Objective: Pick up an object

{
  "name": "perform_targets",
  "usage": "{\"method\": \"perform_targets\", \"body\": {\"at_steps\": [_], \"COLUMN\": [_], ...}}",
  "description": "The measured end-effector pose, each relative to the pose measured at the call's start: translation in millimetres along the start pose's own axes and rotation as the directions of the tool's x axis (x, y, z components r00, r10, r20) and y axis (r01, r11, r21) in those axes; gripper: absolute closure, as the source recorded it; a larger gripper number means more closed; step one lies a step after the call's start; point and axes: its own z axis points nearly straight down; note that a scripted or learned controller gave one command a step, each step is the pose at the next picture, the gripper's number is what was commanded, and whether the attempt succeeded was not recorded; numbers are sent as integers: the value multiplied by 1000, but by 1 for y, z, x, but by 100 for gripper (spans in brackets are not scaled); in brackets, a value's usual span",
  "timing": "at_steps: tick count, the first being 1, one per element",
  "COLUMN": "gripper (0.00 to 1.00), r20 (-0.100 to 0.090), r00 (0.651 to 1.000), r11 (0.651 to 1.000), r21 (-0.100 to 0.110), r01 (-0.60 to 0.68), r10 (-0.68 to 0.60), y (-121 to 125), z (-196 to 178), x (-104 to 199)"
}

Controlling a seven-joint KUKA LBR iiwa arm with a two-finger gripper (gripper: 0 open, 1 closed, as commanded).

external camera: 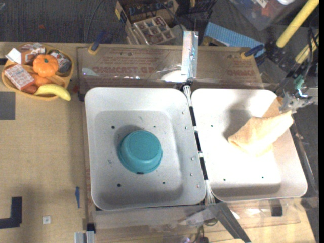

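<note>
You see two bins of smooth, matt white plastic. The teal bowl at centre left looks like plastic with a slight sheen. The tan cloth at right is soft and matt, creased. The bench looks like pale, matt wood.

upper left of frame: basket holding a small orange pumpkin, a banana and small boxes | top centre: compartmented crate on dark floor | above the bins: cardboard strip with clear plastic | lower left: bare bench top
</note>
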Motion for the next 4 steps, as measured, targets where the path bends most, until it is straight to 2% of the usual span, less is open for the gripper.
{"method": "perform_targets", "body": {"at_steps": [1,2,3,4], "gripper": [100,0,0,0], "r20": [2,2,0,9], "r00": [1000,1000,970,930], "r11": [1000,1000,970,930], "r21": [-3,-3,-1,-12], "r01": [1,1,243,367], "r10": [-1,-1,-243,-367], "y": [1,1,21,10], "z": [-11,-11,100,169], "x": [0,0,43,70]}}
